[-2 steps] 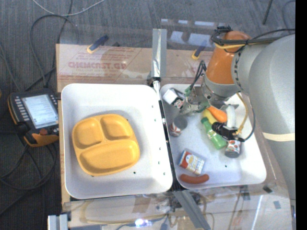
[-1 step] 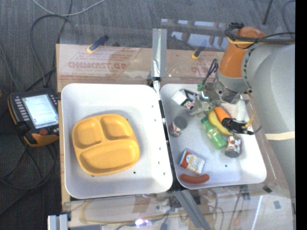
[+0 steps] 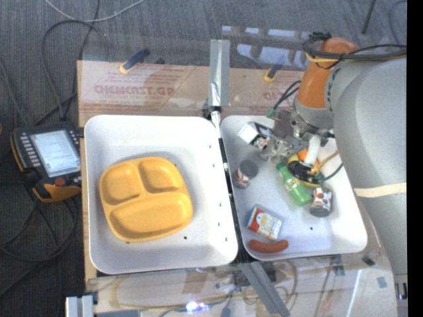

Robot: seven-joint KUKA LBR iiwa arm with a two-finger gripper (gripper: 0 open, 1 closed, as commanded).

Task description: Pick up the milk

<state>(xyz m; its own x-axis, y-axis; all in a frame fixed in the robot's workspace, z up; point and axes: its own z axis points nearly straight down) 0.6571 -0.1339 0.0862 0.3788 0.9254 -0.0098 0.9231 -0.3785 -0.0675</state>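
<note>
Pincer (image 3: 283,139) is seen low over the upper part of the right bin (image 3: 350,236), below the orange band of the arm (image 3: 317,78); whether it is apart or together cannot be told, because dark parts and cables are crowded there.

What is taken for the milk (image 3: 265,222) is a small carton with a red and white face, lying flat in the lower middle of the right bin, well apart from the pincer and not held.

In the same bin, a red sausage (image 3: 268,246) is laid just below the carton, near the front wall. A green bottle (image 3: 294,185) lies tilted beside a small can (image 3: 321,201). A grey cup (image 3: 246,172) stands near the left wall, and a small white box (image 3: 250,133) lies near the top.

In the left bin (image 3: 106,256) a yellow divided tray (image 3: 145,197) with three compartments is placed. Both bins are carried by the table (image 3: 132,94).
</note>
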